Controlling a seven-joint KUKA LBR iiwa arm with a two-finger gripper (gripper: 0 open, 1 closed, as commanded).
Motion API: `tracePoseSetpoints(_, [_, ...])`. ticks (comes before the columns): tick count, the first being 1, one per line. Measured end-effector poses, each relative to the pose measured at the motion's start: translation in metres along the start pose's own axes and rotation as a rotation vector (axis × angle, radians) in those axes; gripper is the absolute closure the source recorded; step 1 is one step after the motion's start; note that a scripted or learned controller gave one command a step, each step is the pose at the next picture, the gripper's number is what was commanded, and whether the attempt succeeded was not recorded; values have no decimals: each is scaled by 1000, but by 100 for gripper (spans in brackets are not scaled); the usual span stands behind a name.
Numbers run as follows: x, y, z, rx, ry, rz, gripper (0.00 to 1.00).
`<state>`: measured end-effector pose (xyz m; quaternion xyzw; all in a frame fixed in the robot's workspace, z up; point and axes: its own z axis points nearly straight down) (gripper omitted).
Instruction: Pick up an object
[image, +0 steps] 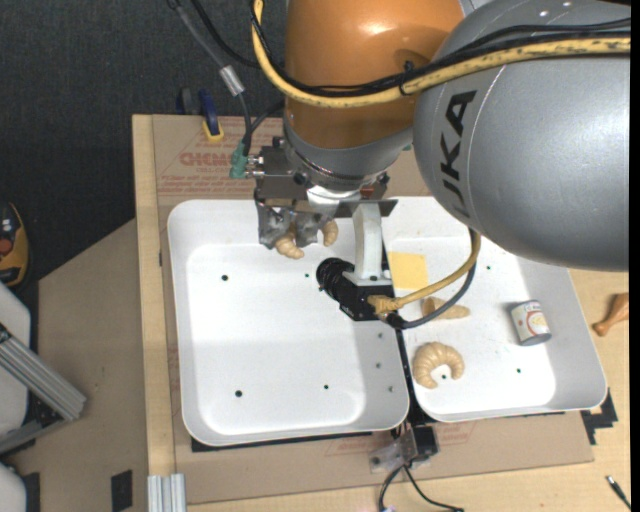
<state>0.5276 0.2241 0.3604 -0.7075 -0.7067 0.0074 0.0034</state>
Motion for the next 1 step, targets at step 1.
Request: tracePoseSetpoints(1, [0, -37, 14, -8, 4, -3, 100])
